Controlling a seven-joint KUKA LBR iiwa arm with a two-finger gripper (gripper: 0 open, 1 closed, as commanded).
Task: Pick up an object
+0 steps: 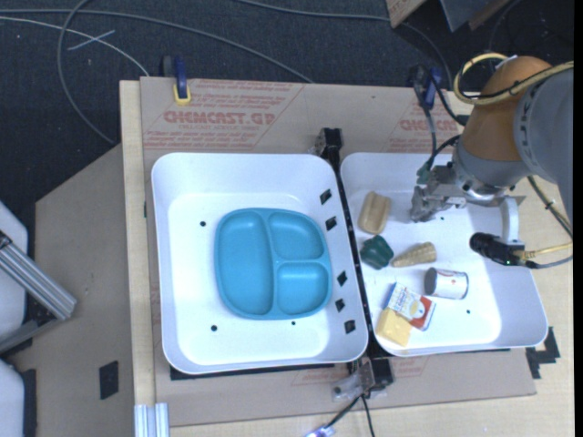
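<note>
Gripper [426,206] beside tan block [373,213], apart.

Blue tray [271,264] in left bin [173,244]; jaws [426,206] over right bin [510,321], perhaps empty.

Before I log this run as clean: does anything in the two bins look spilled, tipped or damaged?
Nothing looks spilled or broken. The small can in the right bin lies on its side, loose among the other items. The blue divided plate sits flat in the left bin. The gripper hangs over the right bin.
</note>
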